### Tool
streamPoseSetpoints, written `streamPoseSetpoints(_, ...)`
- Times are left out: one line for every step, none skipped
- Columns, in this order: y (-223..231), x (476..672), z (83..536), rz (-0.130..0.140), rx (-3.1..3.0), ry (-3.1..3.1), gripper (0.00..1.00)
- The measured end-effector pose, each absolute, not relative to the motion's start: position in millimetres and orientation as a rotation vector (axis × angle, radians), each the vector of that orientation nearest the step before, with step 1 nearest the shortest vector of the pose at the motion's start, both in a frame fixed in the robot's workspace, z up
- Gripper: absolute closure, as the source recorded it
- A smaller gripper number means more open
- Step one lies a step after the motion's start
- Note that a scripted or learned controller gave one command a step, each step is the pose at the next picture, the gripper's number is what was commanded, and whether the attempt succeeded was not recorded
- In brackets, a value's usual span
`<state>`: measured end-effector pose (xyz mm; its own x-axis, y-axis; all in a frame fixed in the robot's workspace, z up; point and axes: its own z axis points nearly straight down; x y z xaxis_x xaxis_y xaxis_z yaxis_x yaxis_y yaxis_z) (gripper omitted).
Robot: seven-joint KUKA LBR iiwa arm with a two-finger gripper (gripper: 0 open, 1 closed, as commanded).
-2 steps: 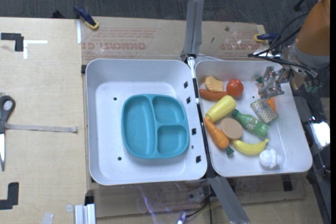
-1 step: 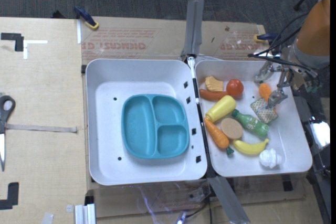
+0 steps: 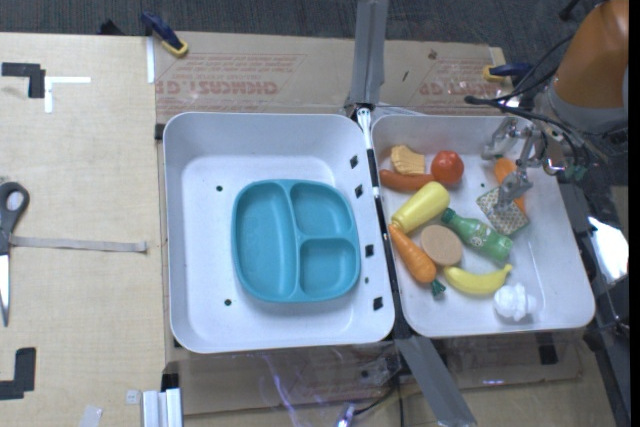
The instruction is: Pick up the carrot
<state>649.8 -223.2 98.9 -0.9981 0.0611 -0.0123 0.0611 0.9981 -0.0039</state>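
While the carrot (image 3: 412, 254) lies in the right bin (image 3: 560, 310), at lower centre-right of the frame, it sits hard against the bin's left wall, tilted w/ its green tip toward the lower right. Neighbours crowd it: yellow bottle (image 3: 420, 205) just above, tan disc (image 3: 440, 244) touching its right side, banana (image 3: 477, 279) just beyond the tip. The claw (image 3: 515, 177) hangs at upper right of the frame, above the bin's far corner, well apart from the carrot; whether it is apart or together cannot be told, since metal parts and cables overlap there. An orange piece (image 3: 503, 169) and a grey textured block (image 3: 502, 211) lie close under it, contact not discernible. Judgement: approx. no progress on the pick; arm is parked clear so bin contents stay in sight. Left bin (image 3: 190, 215), centre of frame, holds a blue divided plate (image 3: 297, 240). Next move would req. a traverse toward lower left and a descent aligned across the carrot's long axis. Risk: wall and disc limit clearance, so a nudge or a grab of the wrong item is likely.
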Motion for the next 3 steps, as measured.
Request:
streamPoseSetpoints(-222, 651.8, 111, -0.007, 0.092, 3.123, 1.00)
streamPoseSetpoints(-222, 651.8, 111, -0.006, 0.092, 3.123, 0.00)
streamPoseSetpoints(-223, 659.8, 98, -0.003, 0.237, 3.123, 0.00)
